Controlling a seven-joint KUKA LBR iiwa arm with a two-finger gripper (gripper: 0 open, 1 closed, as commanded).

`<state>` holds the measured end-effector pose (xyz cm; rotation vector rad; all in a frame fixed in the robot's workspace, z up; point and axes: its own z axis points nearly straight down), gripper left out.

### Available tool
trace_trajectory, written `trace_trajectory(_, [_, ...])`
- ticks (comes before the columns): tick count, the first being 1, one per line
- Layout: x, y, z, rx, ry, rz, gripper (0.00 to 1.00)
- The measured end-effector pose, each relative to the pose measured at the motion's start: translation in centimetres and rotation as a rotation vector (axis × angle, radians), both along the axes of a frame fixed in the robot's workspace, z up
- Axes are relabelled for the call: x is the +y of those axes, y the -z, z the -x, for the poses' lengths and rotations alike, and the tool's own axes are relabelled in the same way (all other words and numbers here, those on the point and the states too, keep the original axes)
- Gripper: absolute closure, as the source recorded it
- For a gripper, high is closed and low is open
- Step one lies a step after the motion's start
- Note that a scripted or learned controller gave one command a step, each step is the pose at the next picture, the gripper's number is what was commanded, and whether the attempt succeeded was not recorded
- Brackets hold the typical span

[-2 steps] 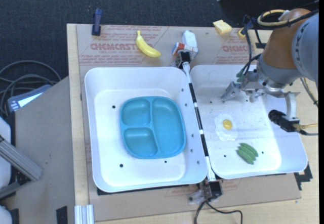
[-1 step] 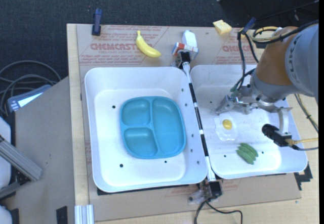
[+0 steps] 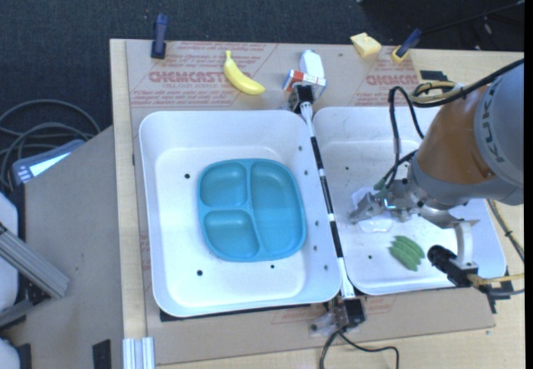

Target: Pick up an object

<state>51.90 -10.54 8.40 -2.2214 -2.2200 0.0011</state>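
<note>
My gripper (image 3: 369,207) hangs low over the middle left of the right bin (image 3: 358,138), the grey and orange arm reaching in from the right. A green pod-shaped object (image 3: 406,251) lies on the bin floor just right of and in front of the gripper, apart from it. A small pale item (image 3: 376,226) sits right under the gripper; what it is and whether they touch is unclear. A blue divided plate (image 3: 251,209) lies flat in the middle of the left bin (image 3: 166,159).
On the bench behind the bins lie a yellow banana (image 3: 242,77), a white and red item (image 3: 309,71), a yellow block (image 3: 365,44) and two small blue pieces (image 3: 159,32) (image 3: 405,44). A black rail (image 3: 321,184) separates the bins.
</note>
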Motion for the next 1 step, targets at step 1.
trace_trajectory(1, [-2.49, -2.16, -10.12, -0.003, -0.002, 0.001, 0.0])
